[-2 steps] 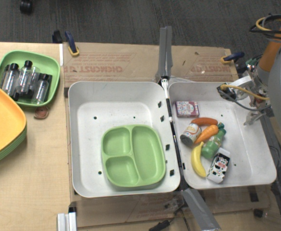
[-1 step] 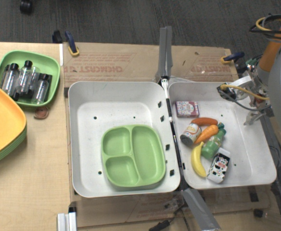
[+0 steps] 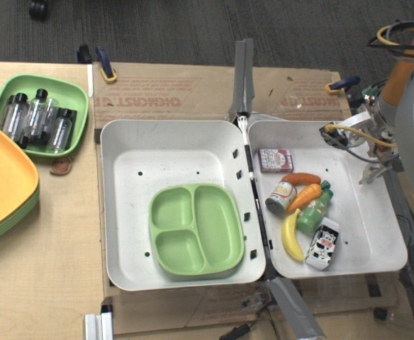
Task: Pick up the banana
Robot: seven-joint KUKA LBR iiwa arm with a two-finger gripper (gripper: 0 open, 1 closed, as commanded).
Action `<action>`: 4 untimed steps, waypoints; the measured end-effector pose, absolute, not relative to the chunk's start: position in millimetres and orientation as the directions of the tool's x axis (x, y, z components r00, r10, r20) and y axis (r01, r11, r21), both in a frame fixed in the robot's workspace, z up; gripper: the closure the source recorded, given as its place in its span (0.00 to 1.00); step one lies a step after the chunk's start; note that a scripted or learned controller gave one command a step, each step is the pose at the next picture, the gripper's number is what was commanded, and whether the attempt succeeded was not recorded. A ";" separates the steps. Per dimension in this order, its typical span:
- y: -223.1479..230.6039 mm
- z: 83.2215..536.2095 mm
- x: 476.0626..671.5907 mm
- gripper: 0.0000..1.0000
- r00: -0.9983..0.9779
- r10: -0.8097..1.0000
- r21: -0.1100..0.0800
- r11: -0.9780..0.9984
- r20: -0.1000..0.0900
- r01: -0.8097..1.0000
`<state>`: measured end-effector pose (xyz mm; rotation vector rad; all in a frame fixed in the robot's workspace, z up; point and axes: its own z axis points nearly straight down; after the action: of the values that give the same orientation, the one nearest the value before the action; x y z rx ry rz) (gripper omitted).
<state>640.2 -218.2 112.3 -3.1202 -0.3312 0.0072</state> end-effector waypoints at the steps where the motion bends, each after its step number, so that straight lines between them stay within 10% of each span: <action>1: -218.2 112.3 640.2 0.00 0.978 0.210 -0.004 -0.978 -0.004 0.210; 4: -218.2 112.3 640.2 0.00 0.978 0.210 -0.004 -0.978 -0.004 0.210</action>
<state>640.2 -218.2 112.3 -3.1202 -0.3311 0.0072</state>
